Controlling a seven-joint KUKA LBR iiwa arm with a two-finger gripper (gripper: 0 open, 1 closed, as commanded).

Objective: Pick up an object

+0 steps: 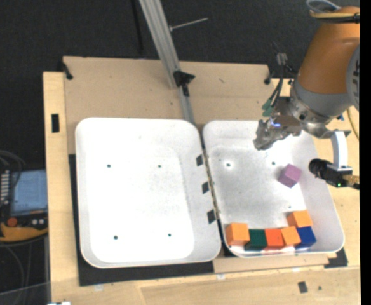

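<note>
My gripper (266, 138) hangs over the back part of the right bin (249, 192), reaching in from the right under the orange-banded wrist. Nothing shows between its fingers. A purple cube (290, 175) lies by itself in the right bin, below and to the right of the gripper and apart from it. Along the bin's front wall sits a row of blocks: an orange block (237, 232), a green block (256, 239), a red-orange block (274, 237), another orange block (291, 235) and a blue block (306, 235). One more orange block (300, 219) rests just behind the blue one.
The left bin (141, 192) lies beside the right one, joined by black clips (205, 187). A slanted metal rail (163, 40) rises behind the bins. A blue device with cables (26, 192) sits off the bench at the left.
</note>
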